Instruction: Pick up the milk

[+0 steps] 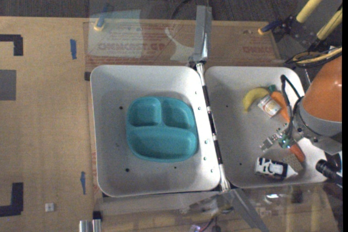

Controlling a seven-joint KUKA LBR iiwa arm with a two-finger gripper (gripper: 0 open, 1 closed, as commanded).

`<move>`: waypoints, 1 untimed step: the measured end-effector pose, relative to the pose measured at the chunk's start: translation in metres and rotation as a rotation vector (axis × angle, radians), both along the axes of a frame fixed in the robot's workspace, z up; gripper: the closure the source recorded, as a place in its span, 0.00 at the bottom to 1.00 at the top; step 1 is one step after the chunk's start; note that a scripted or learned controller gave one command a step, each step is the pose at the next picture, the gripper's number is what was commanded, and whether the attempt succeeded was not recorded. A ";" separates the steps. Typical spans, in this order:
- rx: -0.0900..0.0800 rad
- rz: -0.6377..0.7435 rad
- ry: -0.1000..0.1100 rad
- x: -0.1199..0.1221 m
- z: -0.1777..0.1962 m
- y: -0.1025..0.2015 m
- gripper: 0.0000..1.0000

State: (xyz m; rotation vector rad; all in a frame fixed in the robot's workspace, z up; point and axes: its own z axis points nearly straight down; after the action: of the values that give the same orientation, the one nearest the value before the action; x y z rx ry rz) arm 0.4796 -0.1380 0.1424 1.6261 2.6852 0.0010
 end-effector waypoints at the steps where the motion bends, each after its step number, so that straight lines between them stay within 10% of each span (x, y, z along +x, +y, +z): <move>1: 0.001 -0.010 0.000 0.030 0.121 0.110 1.00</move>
State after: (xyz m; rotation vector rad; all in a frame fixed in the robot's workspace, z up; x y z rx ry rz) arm 0.5099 -0.0281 0.2639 1.6398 2.6771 0.0020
